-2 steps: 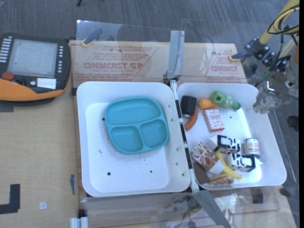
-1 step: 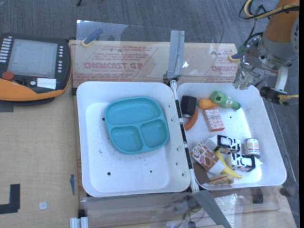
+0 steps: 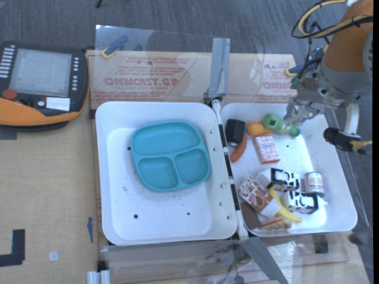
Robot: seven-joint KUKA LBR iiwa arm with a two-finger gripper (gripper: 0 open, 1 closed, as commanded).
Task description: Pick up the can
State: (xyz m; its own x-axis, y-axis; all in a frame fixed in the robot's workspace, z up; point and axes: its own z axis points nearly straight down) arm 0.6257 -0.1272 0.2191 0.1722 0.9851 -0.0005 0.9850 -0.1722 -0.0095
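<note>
Camera view, can (image 3: 314, 183) lying well below claw (image 3: 294, 119)

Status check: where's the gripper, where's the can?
Gripper at right bin's far edge, over green toy. Can untouched, near side. Black-and-white piece crowds it.

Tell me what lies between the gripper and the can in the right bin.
In the camera view, the gripper hangs by the green block at the bin's far side; the can lies nearer. The stretch between them is bare white bin floor.
</note>
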